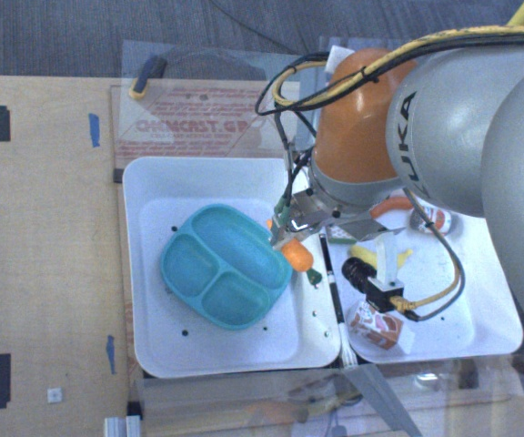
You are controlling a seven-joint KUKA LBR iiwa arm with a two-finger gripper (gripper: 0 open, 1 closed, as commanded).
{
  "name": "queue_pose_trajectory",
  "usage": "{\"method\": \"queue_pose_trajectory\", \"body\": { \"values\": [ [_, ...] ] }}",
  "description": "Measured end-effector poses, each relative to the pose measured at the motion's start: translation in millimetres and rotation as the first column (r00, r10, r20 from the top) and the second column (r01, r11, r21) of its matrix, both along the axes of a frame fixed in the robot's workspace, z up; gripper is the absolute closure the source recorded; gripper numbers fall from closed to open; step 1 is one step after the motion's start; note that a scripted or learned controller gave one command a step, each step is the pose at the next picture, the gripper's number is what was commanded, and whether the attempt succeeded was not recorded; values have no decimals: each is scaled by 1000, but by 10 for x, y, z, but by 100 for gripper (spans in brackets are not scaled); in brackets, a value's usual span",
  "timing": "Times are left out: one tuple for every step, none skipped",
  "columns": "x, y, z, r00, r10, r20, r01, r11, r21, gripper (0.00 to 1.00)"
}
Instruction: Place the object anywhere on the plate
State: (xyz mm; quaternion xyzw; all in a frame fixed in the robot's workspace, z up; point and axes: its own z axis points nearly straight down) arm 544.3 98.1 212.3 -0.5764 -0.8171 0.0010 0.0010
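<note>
Looming closest to the lens, the grey arm (462,107) with its orange band reaches over both white bins. Its tool (287,224) hangs just over the right rim of the teal divided plate (216,267). From this angle I cannot tell whether it is wide, narrow or holding anything. An orange toy carrot (297,256) with a green top sits directly beneath the tool at the plate's right rim, and it is unclear whether it rests on the rim or just beside it. The plate lies askew in the left bin (153,189). Right of the plate, in the right bin (489,326), are a small brown carton (376,326) and a red and white item (391,209) partly hidden by the arm. Left of the plate stretches the pale wooden counter (44,244).
</note>
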Motion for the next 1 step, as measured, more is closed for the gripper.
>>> {"method": "queue_pose_trajectory", "body": {
  "values": [
    [0, 3, 1, 1000, 0, 0, 0, 1000, 0, 0]
  ]
}}
